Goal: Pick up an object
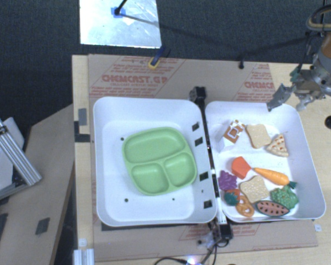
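My gripper hangs at the far right, above the back edge of the right bin, with its two fingers spread open and nothing between them. Below it in that bin lie several toy foods: a waffle piece, a bread slice, a pizza slice, an orange block, a carrot, purple grapes, a cracker, a pretzel, broccoli and a watermelon slice.
The left bin holds a green three-compartment plate. A black divider with clips runs between the bins. A shiny sheet lies beyond the bench at the back left.
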Available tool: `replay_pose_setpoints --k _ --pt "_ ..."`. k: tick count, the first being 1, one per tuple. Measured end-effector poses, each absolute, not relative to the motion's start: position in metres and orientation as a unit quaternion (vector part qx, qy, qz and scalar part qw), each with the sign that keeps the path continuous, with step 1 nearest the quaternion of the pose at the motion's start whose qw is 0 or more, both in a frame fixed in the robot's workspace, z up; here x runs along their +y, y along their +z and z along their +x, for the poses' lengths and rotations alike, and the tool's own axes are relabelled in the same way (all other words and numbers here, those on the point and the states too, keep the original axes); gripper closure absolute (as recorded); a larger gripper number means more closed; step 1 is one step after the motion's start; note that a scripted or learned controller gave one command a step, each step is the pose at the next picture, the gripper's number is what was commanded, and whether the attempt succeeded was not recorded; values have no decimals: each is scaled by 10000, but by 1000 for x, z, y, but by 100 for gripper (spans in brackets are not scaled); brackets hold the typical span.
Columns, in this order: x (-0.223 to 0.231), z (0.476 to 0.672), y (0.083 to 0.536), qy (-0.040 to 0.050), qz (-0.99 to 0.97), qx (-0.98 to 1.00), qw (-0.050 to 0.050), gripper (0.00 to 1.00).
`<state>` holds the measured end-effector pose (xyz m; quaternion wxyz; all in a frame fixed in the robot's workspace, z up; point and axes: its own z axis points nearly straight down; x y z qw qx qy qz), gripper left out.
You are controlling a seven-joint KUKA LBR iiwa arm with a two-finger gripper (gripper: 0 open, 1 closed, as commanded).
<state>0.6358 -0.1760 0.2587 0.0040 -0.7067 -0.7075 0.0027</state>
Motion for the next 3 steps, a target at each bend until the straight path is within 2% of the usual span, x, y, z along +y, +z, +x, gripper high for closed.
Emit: replay_pose_setpoints --k 1,2,3 --pt "-175 638 266 -5 -7058 -7084 -8 0" --pt "-169 645 218 2 -7050 -7092 3 0" --pt "-166 635 168 5 -7065 -7077 9 0"
